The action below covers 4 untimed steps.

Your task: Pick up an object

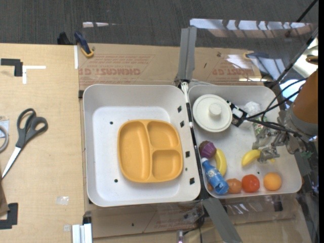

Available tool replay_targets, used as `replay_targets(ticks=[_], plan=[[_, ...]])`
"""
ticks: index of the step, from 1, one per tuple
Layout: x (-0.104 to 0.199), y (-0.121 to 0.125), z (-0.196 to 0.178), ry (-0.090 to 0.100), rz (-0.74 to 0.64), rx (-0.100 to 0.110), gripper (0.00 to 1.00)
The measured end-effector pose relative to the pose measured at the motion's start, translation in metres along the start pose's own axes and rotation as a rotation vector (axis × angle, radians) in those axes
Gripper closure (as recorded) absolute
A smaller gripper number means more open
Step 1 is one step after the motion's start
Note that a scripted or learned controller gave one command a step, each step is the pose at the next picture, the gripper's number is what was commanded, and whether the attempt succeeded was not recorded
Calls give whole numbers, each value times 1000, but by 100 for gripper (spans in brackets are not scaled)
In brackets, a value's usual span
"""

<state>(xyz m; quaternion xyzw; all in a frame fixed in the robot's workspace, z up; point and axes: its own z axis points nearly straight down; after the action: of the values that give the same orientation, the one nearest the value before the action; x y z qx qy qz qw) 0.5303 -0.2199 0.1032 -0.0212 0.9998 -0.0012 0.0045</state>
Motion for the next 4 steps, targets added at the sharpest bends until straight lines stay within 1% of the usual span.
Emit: replay_targets(ticks=[1,2,3,4], plan=[[34,1,6,-15,-113,4,100],[28,15,9,-1,-644,-2,100],[28,15,9,0,-644,-2,0],[-13,-2,-139,3,-658,-6,0]])
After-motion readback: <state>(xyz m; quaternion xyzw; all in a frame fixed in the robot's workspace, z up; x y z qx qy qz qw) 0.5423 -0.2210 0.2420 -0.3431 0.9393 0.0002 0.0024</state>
